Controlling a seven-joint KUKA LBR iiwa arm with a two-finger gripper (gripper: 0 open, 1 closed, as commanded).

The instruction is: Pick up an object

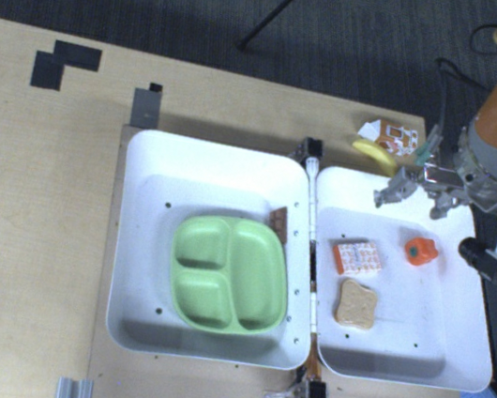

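My gripper hangs over the back of the right bin, its two fingers spread apart with nothing between them. Below it in that bin lie a small orange object, a red and white patterned packet and a tan slice of toast. The orange object is just in front and to the right of the fingertips, apart from them.
The left bin holds a green divided plate and a small brown item by its right wall. A yellow banana and a small printed packet lie on the bench behind the right bin.
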